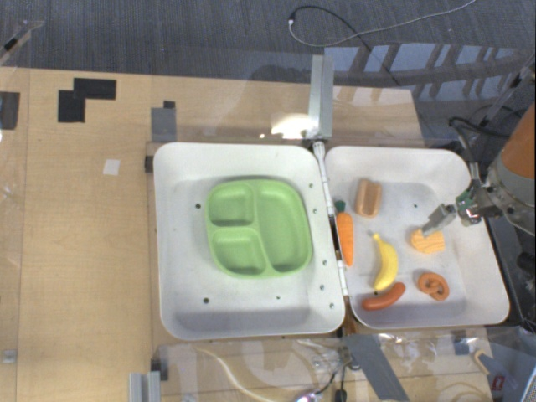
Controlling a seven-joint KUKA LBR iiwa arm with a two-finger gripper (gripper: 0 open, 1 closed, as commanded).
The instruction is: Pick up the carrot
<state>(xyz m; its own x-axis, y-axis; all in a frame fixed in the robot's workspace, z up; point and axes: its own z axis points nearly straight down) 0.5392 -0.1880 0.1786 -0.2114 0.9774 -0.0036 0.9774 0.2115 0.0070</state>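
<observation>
Well, the carrot (344, 237) lies lengthwise against the left wall of the right bin (481, 308), green top pointing away, just beside the banana (384, 264). The claw (439, 219) hangs well apart from it, above the yellow cheese wedge (428, 242); I cannot tell how its fingers stand. The carrot looks like a light, stiff, smooth toy, likely to slip. I'd take it across the thick orange middle, though the wall crowds one side.

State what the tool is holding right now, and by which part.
Nothing: the tool hovers just above the cheese wedge, apart from the carrot.
</observation>
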